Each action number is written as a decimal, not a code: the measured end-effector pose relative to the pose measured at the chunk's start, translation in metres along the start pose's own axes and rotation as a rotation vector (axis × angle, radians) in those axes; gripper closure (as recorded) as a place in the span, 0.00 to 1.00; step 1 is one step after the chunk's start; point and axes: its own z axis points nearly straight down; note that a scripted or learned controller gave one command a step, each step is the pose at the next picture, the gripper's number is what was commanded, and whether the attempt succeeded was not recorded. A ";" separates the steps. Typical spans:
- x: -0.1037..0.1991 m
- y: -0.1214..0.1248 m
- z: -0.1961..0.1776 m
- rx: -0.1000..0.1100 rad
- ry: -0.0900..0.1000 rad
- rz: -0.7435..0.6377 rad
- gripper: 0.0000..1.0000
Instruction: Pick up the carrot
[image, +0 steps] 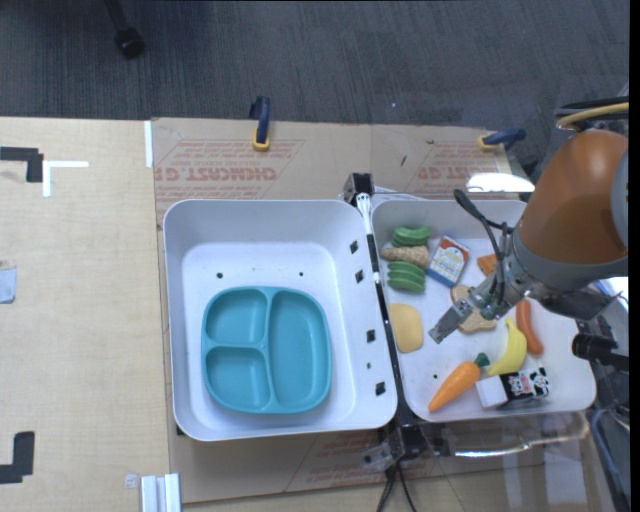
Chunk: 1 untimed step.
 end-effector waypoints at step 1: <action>-0.010 -0.033 0.108 -0.001 0.001 -0.147 0.00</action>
